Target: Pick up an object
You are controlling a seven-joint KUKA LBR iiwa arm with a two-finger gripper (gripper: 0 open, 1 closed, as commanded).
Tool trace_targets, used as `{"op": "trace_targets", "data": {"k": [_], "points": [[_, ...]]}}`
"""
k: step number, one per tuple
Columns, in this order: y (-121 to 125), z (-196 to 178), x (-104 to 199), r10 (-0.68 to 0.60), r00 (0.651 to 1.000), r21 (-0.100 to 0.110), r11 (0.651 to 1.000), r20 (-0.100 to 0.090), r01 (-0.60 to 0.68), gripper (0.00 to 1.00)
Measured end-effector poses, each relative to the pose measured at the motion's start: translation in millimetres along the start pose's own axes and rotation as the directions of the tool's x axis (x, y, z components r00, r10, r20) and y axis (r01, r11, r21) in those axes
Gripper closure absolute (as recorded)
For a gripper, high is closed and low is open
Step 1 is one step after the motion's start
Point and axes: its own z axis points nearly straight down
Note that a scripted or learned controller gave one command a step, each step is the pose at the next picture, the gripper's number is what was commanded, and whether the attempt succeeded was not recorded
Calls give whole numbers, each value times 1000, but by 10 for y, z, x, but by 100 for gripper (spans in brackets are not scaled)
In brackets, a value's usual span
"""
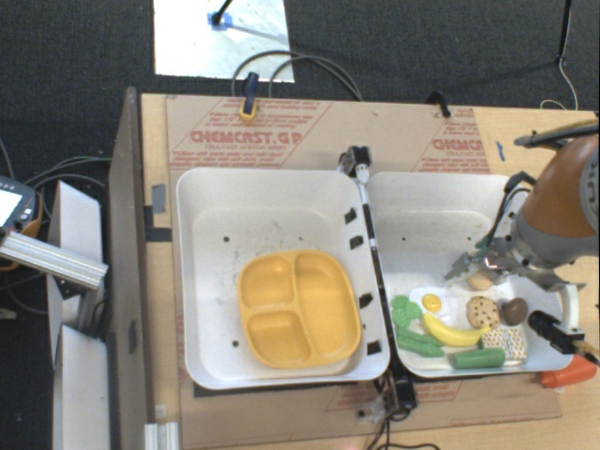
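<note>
The gripper point(483, 268) hangs low in the right bin point(441, 204), under the grey wrist and orange band, and its tip is too small and cluttered here to tell whether it is open or closed; nothing can be seen held. Directly beneath it lies a small pale item point(480, 282) I cannot identify. Just in front sit a speckled cookie point(482, 311) and a dark brown round piece point(514, 309); a fried egg point(430, 302) and a banana point(450, 332) lie nearer the divider, with green leafy pieces point(409, 326) beside them and a green stick point(478, 357) and a patterned block point(509, 344) along the near wall.

The toys are crowded, many touching, so a good pick likely means choosing one with free sides. The cookie or the brown piece look closest; a straight vertical descent centred on one should avoid nudging neighbours. The left bin point(216, 214) holds a yellow divided tray point(298, 307), well apart.
</note>
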Motion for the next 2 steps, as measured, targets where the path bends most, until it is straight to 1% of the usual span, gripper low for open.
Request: {"op": "trace_targets", "data": {"k": [1,2], "points": [[-29,26,-245,1,1000,-6,1000,4,-1,0],[-583,-375,-195,2,1000,-5,1000,2,-2,0]]}}
